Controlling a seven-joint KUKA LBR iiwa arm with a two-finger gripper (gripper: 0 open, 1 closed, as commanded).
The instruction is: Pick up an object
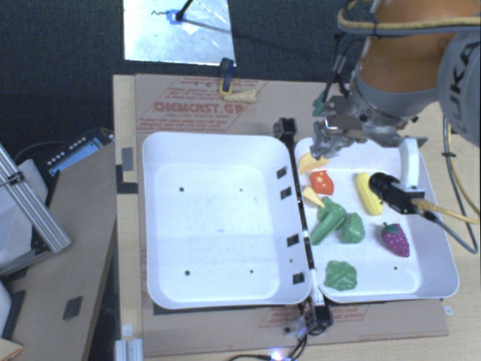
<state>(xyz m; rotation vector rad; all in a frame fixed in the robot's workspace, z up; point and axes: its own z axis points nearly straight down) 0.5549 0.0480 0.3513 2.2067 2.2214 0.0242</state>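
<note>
My pincer (325,147) hangs over the far left corner of the right bin (440,265), its tips right above a pale yellow-orange toy piece (307,164) that lies against the bin's inner wall; I cannot tell whether my fingers are spread or pressed together, and nothing shows between them. Just toward the camera from that piece sits a small red toy fruit or vegetable with a green top (322,180), and beside it, nearer the divider, a little yellow wedge (311,196). Below these lies a long green toy vegetable (327,220) set at a slant, touching a rounder green one (352,229) on its right. A leafy green toy (340,275) rests alone near the front edge of the same bin. To the right of the red piece a yellow ear of toy corn (367,193) lies lengthwise, and nearer the camera from it sits a purple bunch of toy grapes (396,239). A black fitting with a yellow cable (396,192) reaches across the bin just beside the corn. My arm's orange band (409,32) fills the upper right, above the grey wrist. The left bin (161,280) lies alongside, joined to the right one by a row of black clips (293,239). Both bins rest on a brown cardboard sheet with red print (192,105).
</note>
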